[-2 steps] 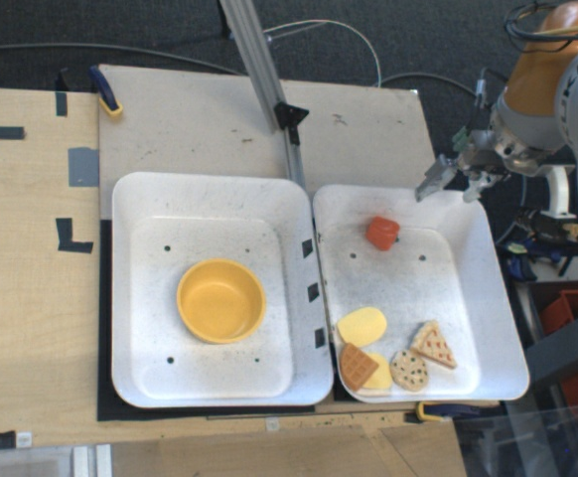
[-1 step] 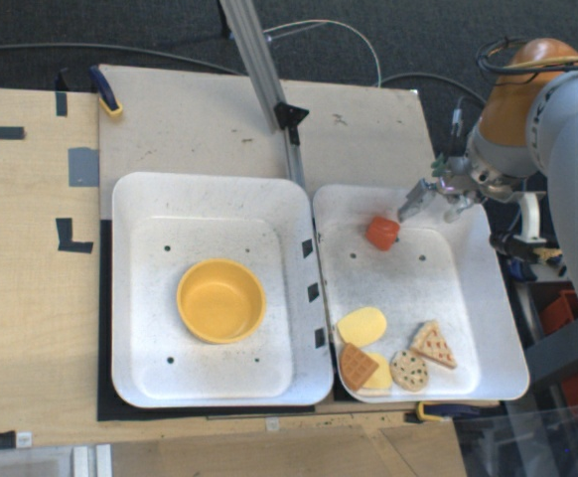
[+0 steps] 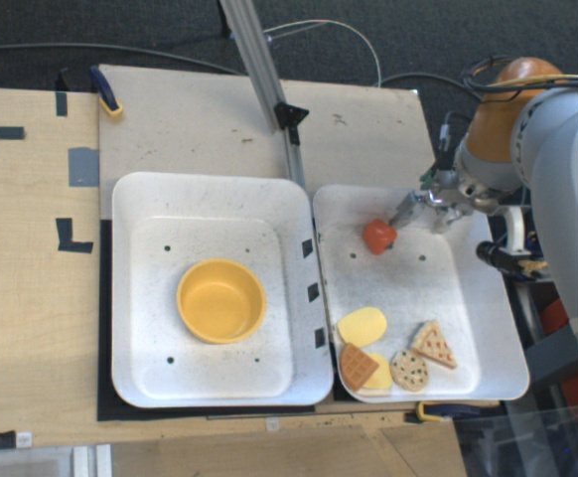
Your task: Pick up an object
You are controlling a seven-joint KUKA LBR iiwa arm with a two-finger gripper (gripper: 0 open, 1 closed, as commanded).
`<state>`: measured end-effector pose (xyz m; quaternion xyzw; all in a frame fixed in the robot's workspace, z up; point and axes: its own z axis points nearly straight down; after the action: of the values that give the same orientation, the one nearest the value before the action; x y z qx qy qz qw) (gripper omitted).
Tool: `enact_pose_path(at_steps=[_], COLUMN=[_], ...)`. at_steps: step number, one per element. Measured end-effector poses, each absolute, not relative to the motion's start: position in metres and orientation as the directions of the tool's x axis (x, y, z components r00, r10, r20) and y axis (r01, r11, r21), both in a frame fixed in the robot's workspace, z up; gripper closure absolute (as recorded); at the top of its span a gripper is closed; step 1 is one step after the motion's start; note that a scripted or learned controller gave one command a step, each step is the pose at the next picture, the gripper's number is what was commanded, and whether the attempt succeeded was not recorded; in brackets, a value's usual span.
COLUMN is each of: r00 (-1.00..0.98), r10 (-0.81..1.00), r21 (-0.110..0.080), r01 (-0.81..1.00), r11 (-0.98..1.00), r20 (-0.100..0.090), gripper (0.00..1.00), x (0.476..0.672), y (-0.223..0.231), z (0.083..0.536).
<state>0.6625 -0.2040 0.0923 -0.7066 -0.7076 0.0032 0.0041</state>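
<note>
Nearest, along the front edge of the right bin (image 3: pixel 488 366), a cluster of toy food lies close together: a brown waffle (image 3: pixel 358 366) at the front left corner overlapping a pale yellow piece (image 3: pixel 379 376), a round cookie (image 3: pixel 408 370) just beside them, and a pizza slice (image 3: pixel 434 346) to the right, touching or almost touching the cookie. Just behind the waffle sits a yellow oval piece (image 3: pixel 361 325). In the left bin (image 3: pixel 130 266), a yellow bowl (image 3: pixel 220 300) stands upright near the middle, a little toward the front, well apart from everything else. Farther back in the right bin, near its rear left part, is a red object (image 3: pixel 377 236), small and roundish. The gripper (image 3: pixel 400 219) comes in from the right at a slant, with its tip right at the red object, touching it or just beside it; whether the fingers are open, closed, or around the object cannot be told at this size. Behind it the grey arm (image 3: pixel 552 167) with its orange band (image 3: pixel 507 117) rises over the right edge of the desk (image 3: pixel 200 117). A metal pole (image 3: pixel 259 48) crosses the rear of the desk, and black cables (image 3: pixel 120 53) run beyond.
</note>
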Motion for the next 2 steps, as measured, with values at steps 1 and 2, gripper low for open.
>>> enact_pose_path(at_steps=[1, 2], r00=[-0.004, -0.001], r10=[1.0, 1.0], r21=[-0.01, 0.003], r01=[1.0, 1.0], r11=[0.004, 0.001], r20=[0.001, -0.001], gripper=[1.0, 1.0], x=[0.663, 0.663], y=[-0.203, -0.201], z=[0.102, 0.145])
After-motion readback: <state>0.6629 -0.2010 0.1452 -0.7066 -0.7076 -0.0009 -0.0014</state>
